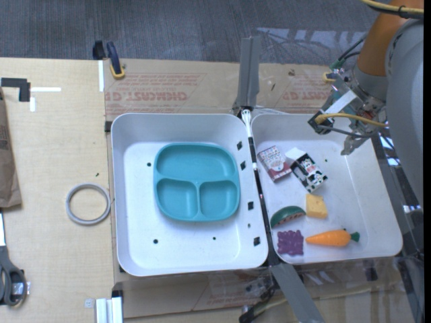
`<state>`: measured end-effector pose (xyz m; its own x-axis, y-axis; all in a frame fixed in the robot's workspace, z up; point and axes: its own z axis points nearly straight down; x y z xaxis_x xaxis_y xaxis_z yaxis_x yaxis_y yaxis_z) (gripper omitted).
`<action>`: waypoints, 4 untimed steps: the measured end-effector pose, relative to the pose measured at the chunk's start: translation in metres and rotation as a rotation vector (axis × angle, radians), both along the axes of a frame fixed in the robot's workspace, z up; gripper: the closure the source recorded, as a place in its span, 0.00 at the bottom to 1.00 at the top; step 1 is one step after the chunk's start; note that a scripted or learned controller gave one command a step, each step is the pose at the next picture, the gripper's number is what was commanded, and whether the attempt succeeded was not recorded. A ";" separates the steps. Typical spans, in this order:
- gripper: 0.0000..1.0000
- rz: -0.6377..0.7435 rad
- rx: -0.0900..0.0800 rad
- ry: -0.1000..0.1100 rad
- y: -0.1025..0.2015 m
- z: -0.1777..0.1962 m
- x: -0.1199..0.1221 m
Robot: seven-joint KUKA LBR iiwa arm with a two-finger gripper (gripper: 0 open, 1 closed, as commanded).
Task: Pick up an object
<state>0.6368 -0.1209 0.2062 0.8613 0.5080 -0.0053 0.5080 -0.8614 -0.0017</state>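
The right bin [377, 200] holds several small items: a red-and-white packet [273, 161], a black-and-white spotted toy [310, 171], a yellow cheese block [316, 206], a watermelon slice [288, 214], purple grapes [290, 242] and an orange carrot [332, 238]. My gripper [333, 133] hangs above the far right part of this bin, beyond the spotted toy. It is open, with nothing between its fingers, and stands apart from every item.
The left bin [131, 241] holds a teal divided plate [197, 182]. On the wooden bench to the left lie a grey ring [88, 202] and scissors [10, 284]. A ridge [252, 180] divides the two bins.
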 end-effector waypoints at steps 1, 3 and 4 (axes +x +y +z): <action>0.00 -0.308 0.000 -0.006 0.027 -0.083 -0.040; 0.00 0.107 0.000 -0.002 0.043 0.032 -0.001; 0.00 -0.227 0.000 0.000 0.036 -0.016 -0.033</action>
